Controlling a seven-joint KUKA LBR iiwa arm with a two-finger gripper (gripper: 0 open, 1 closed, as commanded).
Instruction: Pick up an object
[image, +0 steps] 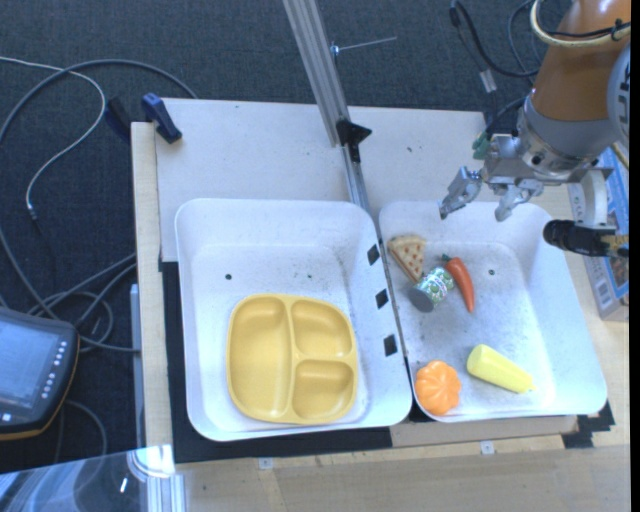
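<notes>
Overhead, no readable writing or brand on any item. Two-finger metal end effector (478, 203) at 1 o'clock, above far rim of right shallow white plastic bin (560, 300), fingers spread, pinching nothing. In that bin: tan wedge-shaped toy (407, 254), small green-and-grey can (432, 288), orange toy carrot (461, 283), yellow corn-like toy (498, 368), orange round pumpkin-like toy (437, 387). Left white bin (200, 240) carries yellow three-compartment plastic tray (292, 357). Speckled pale counter (250, 150); dark carpet floor (70, 150), loose cables.

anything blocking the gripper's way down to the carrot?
Nothing visible. The gripper hangs open above the right bin's far edge, and the carrot lies below it with its top side exposed. The can lies against the carrot's left side, and could crowd a finger there.
</notes>
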